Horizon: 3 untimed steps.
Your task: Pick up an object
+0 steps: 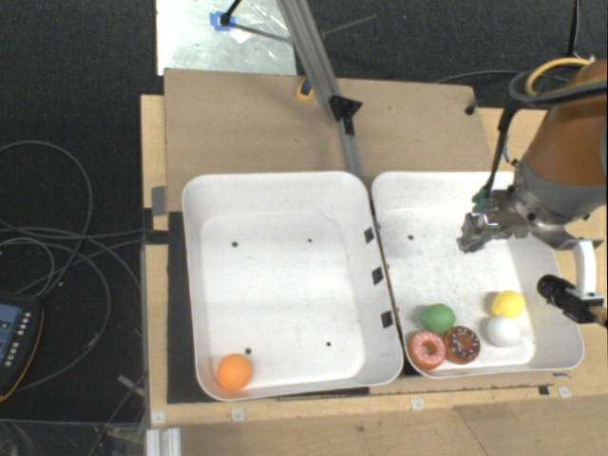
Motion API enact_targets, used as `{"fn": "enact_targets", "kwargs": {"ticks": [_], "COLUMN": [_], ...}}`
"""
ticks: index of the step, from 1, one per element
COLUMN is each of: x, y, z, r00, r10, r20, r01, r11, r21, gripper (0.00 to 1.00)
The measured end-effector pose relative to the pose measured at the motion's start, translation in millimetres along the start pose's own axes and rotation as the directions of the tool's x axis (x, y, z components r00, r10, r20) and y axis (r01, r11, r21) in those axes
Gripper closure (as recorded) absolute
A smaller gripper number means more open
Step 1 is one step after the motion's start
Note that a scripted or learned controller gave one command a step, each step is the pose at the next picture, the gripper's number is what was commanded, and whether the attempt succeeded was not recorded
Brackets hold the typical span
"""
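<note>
- Camera view, looking down at a slant: a wooden tabletop [247, 122] carries two shallow white bins set side by side, their inner rims touching.
- Left bin [204, 255]: one orange ball [233, 371] lies in the near-left corner, close against the rim.
- Right bin [418, 207]: five items are clustered along the near edge.
- Pink-frosted doughnut [427, 350] sits at the near-left of the cluster, touching a chocolate doughnut [463, 344] on its right.
- Green ball [438, 317] rests just behind the two doughnuts.
- White ball [503, 331] lies to the right of the chocolate doughnut; a yellow ball [507, 303] sits just behind it, touching or nearly so.
- Grey arm with orange band [570, 150] enters from the right edge, over the right bin.
- Jaws [472, 237] are over the bare middle of the right bin, towards its far-right part, well apart from the cluster.
- Whether the jaws are open or closed cannot be told from this angle; no item is seen between them.
- Metal pole [313, 55] crosses the far edge of the tabletop at a slant.
- Floor to the left: loose cables [57, 245] and a handheld control unit [14, 335].
</note>
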<state>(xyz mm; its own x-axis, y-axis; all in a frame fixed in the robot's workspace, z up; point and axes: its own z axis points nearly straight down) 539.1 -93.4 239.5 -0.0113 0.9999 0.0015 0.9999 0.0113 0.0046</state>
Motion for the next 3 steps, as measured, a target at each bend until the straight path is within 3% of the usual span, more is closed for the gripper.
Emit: {"fn": "enact_targets", "kwargs": {"ticks": [1,3], "x": [56,165], "y": [24,53], "z": [-6,16], "r00": [1.000,1.000], "r10": [-0.001,0.000], "r20": [0.000,0.000], "r01": [0.001,0.000], "r11": [1.000,1.000], "r21": [0.000,0.003], "gripper": [1.00,1.00]}}
